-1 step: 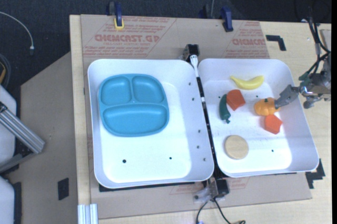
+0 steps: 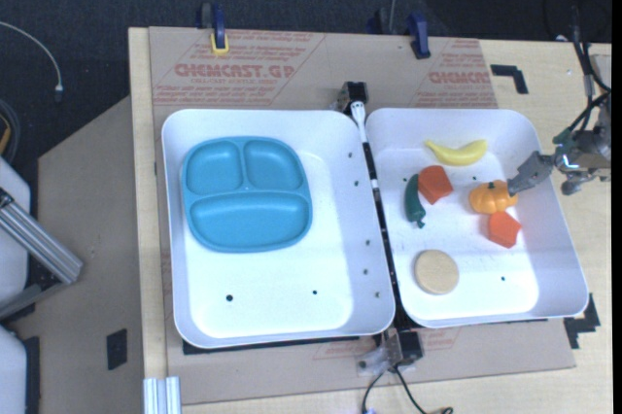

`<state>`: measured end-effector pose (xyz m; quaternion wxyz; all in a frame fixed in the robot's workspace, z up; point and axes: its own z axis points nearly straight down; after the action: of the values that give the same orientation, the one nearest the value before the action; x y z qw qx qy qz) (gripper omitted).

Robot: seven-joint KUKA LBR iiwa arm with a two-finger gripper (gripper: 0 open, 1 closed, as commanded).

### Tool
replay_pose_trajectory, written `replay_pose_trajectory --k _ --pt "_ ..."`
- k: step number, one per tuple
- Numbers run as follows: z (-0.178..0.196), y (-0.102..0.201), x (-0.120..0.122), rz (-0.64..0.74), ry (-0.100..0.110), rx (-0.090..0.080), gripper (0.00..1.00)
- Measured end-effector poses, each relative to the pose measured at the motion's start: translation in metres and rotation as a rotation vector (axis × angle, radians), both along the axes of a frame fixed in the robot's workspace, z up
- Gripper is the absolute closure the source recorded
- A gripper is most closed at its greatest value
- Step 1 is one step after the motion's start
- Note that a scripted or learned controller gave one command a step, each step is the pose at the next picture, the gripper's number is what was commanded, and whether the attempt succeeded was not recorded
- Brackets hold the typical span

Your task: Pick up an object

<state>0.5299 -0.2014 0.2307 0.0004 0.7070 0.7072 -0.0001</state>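
The right bin (image 2: pixel 544 295) holds several small things. A yellow banana (image 2: pixel 457 151) lies at the back, with a red block (image 2: pixel 434 184) and a green pepper (image 2: pixel 414 200) in front of it. An orange fruit (image 2: pixel 490 198) sits right of centre, and an orange-red block (image 2: pixel 503 228) lies just in front of it. A tan round disc (image 2: pixel 436 271) rests near the front. My gripper (image 2: pixel 533 173) comes in over the bin's right rim, low and slanted. Its grey tip is just up and to the right of the orange fruit, close to it or touching.
The left bin (image 2: pixel 282 305) holds a blue divided plate (image 2: pixel 248 193) in its back left part. A black hinge strip (image 2: pixel 374 208) runs between the bins. Blue clamps (image 2: pixel 418 35) stand at the board's back edge, and cables hang at the far right.
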Motion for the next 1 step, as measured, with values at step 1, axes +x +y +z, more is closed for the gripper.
replay_pose_trajectory --k 1 --pt "-0.0512 0.0093 -0.0049 0.0 0.003 0.002 0.0"
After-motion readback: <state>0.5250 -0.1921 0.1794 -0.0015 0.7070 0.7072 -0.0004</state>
